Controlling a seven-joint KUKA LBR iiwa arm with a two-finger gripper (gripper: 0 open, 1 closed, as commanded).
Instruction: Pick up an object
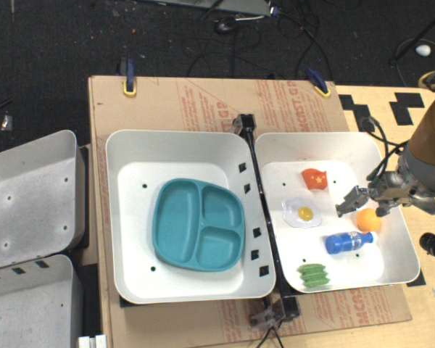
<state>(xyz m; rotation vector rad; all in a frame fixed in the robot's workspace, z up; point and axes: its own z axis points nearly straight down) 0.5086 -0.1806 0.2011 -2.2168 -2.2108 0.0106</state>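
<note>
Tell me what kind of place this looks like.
Probably a robotics lab test bench: two white bins on clamped cardboard, toy food like a fried egg, loose cables on dark carpet.

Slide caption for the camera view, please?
Tool poised beside an orange ball in the right bin.

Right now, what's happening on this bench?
The arm reaches in from the right over the right bin, its gripper low beside the orange ball. Nothing shows between its fingers. That bin also holds a red object, a fried-egg toy, a blue bottle and a green object. The left bin holds a teal divided tray, untouched.
</note>
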